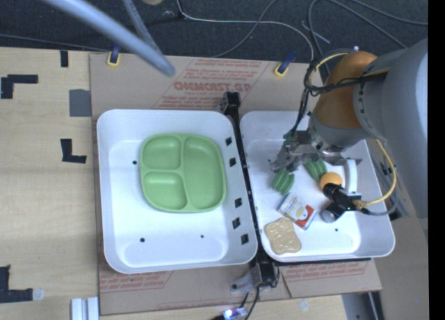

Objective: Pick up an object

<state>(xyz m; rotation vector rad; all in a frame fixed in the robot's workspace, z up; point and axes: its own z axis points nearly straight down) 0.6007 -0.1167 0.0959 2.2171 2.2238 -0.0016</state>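
While the pincer hangs low in the right bin, I cannot tell its state — it sits just above a green toy. Nearby lie a packet and a cracker; the left bin holds a green plate.

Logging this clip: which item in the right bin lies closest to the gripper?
The green piece, right below the gripper; the packet and tan piece lie farther toward the bin's near edge.

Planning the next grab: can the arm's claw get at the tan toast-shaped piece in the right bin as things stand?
Probably yes. The tan piece lies flat near the front wall of the right bin, with nothing on top of it. The claw hangs over the green item further back. The red-and-white packet lies close beside the tan piece.
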